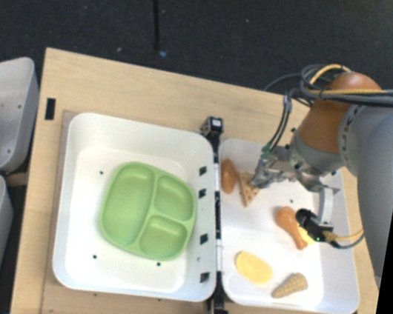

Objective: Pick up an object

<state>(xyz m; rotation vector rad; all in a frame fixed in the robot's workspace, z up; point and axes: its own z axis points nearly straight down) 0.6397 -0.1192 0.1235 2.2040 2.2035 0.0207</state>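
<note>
gripper (pixel 265 174) low in right bin (pixel 331 289), far-left corner | grip state unreadable (blurred) | beside toy pizza slice (pixel 248 194)

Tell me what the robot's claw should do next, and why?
Probably go straight down a little. The claw hangs over the top left of the right bin, right by a small brown wedge-shaped piece and an orange-brown piece, so those are nearest to grab. I can't tell whether it is holding anything.
</note>
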